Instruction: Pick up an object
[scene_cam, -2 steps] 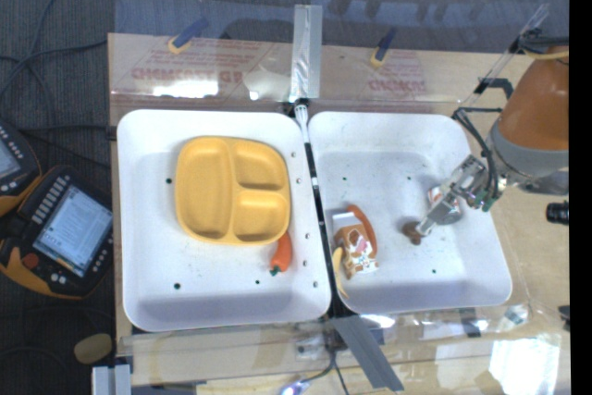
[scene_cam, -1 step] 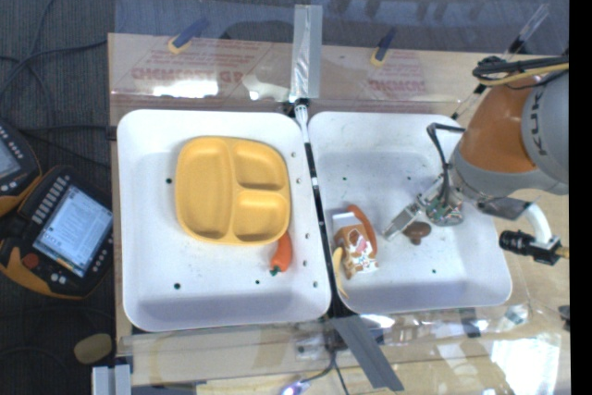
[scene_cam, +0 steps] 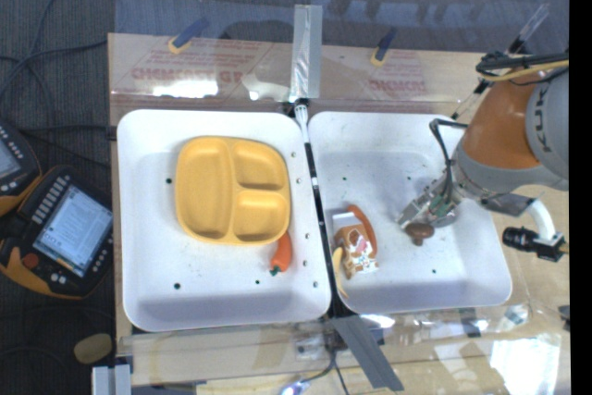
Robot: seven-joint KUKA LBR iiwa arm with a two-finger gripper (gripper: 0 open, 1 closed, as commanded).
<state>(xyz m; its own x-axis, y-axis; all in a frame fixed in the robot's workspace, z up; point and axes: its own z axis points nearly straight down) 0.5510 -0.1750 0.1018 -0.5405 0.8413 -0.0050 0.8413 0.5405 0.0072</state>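
Item under my gripper (scene_cam: 427,216): a small dark brown object (scene_cam: 420,234), rounded and low, lying on the floor of the right bin (scene_cam: 388,166) toward its right side, the tool directly above and touching or nearly so. Whether the gripper is spread or pressed together I cannot tell; nothing shows as held. Handling, as I judge it: light, probably smooth and hard, apt to skid or roll on the slick white plastic; I would take it across its narrow middle, low down. Same bin, left part: an orange-and-white toy piece (scene_cam: 354,240), well apart from the tool. Left bin (scene_cam: 148,199): a yellow divided plate (scene_cam: 231,190), stiff, wide, poor for pinching; a small carrot-like piece (scene_cam: 280,254) just beside its lower right corner. Surface: shallow white trays on a bench. Room: grey carpet, cables, a handheld control pendant (scene_cam: 60,231) at left.
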